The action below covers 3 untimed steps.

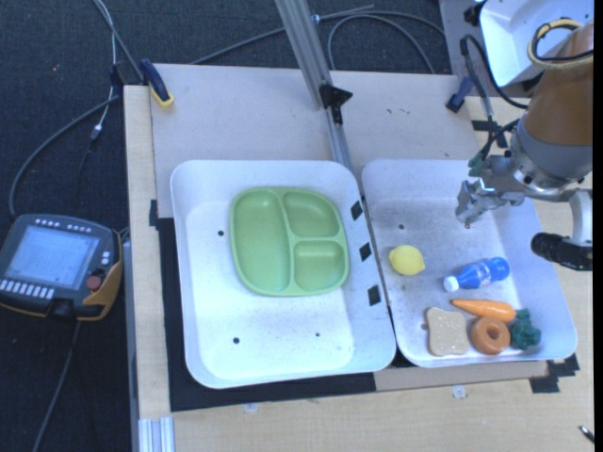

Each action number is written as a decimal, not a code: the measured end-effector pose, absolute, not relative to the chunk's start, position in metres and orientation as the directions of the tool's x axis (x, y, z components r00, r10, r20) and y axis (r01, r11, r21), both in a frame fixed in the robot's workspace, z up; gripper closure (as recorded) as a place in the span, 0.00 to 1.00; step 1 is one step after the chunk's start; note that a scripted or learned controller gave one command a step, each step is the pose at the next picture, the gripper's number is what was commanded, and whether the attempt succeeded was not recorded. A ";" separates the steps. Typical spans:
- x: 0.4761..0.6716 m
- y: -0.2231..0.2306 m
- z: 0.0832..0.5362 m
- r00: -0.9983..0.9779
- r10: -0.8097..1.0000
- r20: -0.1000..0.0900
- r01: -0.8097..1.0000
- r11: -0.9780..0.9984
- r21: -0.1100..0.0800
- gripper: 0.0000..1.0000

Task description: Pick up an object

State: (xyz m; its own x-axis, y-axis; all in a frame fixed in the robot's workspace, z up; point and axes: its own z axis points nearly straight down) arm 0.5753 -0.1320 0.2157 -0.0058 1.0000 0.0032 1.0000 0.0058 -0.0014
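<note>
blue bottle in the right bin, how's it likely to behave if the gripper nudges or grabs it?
The blue bottle lies on its side on the bin floor, so a nudge across its length would probably roll it. It looks small and plastic, so likely light and stiff. Its rounded, smooth-looking body may slip between the fingers unless gripped squarely across the middle.

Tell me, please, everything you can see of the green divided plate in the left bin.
The green divided plate is a pale green tray with rounded corners that looks like matte plastic. Raised ridges split it into three compartments: one long one on its left side and two smaller ones stacked on its right. It lies flat and right side up, turned slightly, on the floor of the left bin, in the bin's upper middle. Nothing lies in its compartments and only the bin floor touches it. The gripper hangs over the other bin, well away.
</note>
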 end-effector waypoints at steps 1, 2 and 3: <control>0.571 -0.082 0.228 -0.006 1.000 0.003 1.000 0.006 -0.001 1.00; 0.576 -0.024 0.227 -0.007 1.000 0.003 1.000 0.007 0.000 1.00; 0.573 0.032 0.218 -0.006 1.000 0.002 1.000 0.006 -0.003 1.00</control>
State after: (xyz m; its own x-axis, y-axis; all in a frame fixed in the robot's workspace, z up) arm 0.5725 0.0325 0.2181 -0.0059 1.0000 0.0020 1.0000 0.0059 -0.0028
